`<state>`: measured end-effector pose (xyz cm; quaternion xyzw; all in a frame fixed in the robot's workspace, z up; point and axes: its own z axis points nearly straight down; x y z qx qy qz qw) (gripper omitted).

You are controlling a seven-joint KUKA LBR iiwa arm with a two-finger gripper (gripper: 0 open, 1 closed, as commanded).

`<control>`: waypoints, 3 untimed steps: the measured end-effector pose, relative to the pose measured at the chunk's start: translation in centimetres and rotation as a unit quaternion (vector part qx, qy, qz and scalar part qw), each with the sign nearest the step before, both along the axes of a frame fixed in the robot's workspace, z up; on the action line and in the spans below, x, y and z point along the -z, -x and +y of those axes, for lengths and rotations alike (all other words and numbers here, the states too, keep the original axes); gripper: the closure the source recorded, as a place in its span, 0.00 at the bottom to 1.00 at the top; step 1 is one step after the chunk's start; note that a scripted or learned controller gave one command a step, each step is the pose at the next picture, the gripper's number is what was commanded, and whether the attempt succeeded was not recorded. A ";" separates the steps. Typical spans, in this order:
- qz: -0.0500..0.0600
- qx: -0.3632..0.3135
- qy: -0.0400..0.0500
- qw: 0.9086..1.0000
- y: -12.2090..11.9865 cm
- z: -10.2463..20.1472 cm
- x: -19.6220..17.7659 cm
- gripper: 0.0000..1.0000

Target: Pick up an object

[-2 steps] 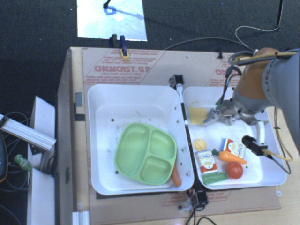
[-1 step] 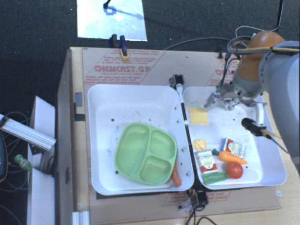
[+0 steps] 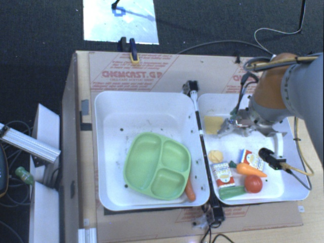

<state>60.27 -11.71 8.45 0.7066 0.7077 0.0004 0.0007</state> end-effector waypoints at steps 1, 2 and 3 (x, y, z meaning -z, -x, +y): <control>-0.001 -0.002 0.000 1.000 -6.7 0.5 -0.1 0.00; 0.000 -0.002 0.000 1.000 -3.0 3.4 0.0 0.00; -0.001 -0.003 0.000 1.000 -3.1 3.3 -1.1 1.00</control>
